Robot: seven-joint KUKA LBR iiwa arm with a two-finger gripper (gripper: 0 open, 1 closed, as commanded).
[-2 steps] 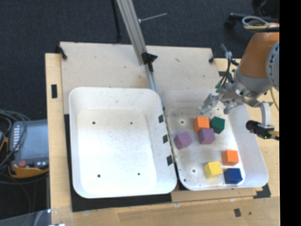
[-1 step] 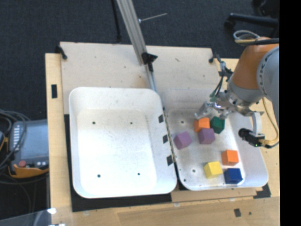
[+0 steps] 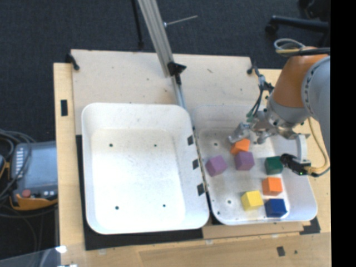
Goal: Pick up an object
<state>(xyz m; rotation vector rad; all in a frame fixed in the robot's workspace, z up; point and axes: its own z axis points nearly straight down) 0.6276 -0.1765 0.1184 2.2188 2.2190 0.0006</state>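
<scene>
A: What lies at the bottom of the frame, nearest us?

B: The front edge of the bench (image 3: 167, 255), and just above it the blue cube (image 3: 275, 207) and yellow cube (image 3: 251, 199), low in the right bin (image 3: 222, 143).

A: And the pincer?

B: The pincer (image 3: 245, 136) hangs right of centre over the upper part of that bin, under the grey arm with the orange band (image 3: 295, 85). I cannot tell whether it is apart or together; the metal parts blur into one another.

A: What sits closest to it?

B: An orange block (image 3: 241, 146), directly beneath the tip, touching or nearly so. It looks tilted, one corner toward the lower left; its long axis I cannot make out. Whether it is clamped is not visible.

A: Around that?

B: A purple cube (image 3: 243, 160) just below it, nearly touching, crowding the lower side. A second purple cube (image 3: 216, 165) lies to the left, near the bin's inner wall. A green cube (image 3: 273, 164) is to the right, with another orange cube (image 3: 272, 186) below it.

A: Further out?

B: The left bin (image 3: 139, 113) fills the middle of the frame. A slanted metal rail (image 3: 158, 35) runs from the top centre down between the bins. A grey box with cables (image 3: 30, 171) stands at the left edge.
</scene>
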